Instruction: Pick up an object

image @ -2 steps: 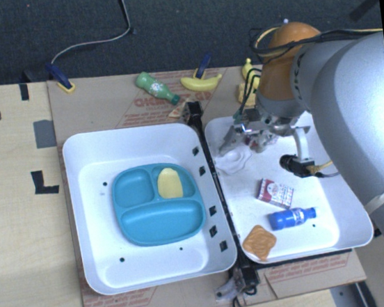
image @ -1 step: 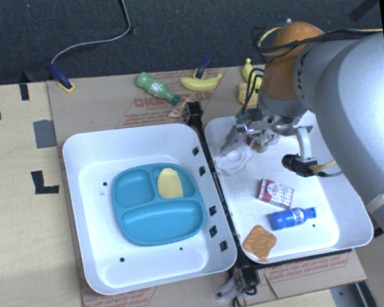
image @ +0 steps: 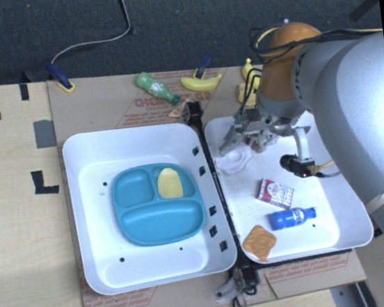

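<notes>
Nearest to the camera in the right bin (image: 350,234) lie the cookie (image: 259,242), the blue bottle (image: 291,218) on its side, and just behind them the red-white packet (image: 275,192); all three are flat and apart from each other, so each one has free space around it for a grasp. In the left bin (image: 86,198) the blue tray (image: 158,204) sits w/ a yellow piece (image: 169,183) in its upper right compartment, well apart from me. My gripper (image: 247,138) hangs low at the far left corner of the right bin, over a clear crumpled thing (image: 232,159), prob. my target, but I cannot tell if I touch it or if I am open or closed. Beyond the bins, on the cardboard, rest the green bottle (image: 157,88) and the banana (image: 201,81), out of my reach I think
</notes>
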You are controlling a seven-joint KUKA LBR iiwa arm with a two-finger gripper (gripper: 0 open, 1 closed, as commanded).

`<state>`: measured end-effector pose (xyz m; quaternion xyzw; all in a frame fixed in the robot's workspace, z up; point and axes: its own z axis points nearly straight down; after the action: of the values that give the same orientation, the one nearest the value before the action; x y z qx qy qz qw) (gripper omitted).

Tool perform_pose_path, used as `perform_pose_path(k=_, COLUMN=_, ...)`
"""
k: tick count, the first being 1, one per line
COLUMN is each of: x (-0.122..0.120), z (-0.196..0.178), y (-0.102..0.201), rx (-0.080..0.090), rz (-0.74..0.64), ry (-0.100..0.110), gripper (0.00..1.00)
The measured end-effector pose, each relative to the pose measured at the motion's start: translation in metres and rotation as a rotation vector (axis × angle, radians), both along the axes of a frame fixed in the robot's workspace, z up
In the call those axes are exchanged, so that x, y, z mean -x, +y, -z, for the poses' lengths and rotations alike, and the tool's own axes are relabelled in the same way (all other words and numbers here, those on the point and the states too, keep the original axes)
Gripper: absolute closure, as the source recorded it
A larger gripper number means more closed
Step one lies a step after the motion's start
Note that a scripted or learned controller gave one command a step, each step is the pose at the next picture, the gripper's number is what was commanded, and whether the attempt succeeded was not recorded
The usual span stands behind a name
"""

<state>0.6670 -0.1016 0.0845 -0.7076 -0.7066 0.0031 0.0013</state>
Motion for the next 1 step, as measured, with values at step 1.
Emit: perform_pose_path(k=1, x=-0.0002, z=-0.0002, y=-0.01, rx=-0.004, rz=-0.002, ry=0.002, gripper=0.0)
